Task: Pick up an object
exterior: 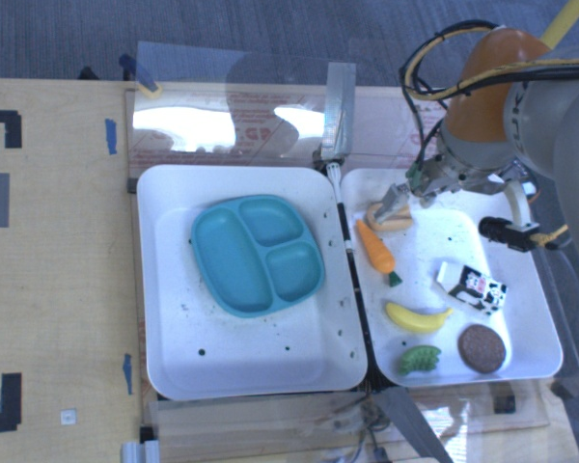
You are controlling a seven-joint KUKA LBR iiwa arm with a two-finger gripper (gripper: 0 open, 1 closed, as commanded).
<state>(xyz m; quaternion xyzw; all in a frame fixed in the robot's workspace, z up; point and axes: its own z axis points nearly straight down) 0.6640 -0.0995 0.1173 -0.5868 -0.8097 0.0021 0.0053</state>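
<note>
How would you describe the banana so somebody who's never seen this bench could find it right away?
Look in the right bin, the one crowded with small items rather than the one holding the blue tray. Near its front edge lies the banana, just below the carrot. It is the only yellow, curved piece there.

Teal divided plate [259, 254] in white left bin [164, 355], orange carrot [376, 247] tipped green, yellow banana [417, 316], green broccoli [420, 359], brown round cookie [482, 347] — at 4 o'clock — black-and-white carton [473, 285], tan bench [53, 278].
</note>
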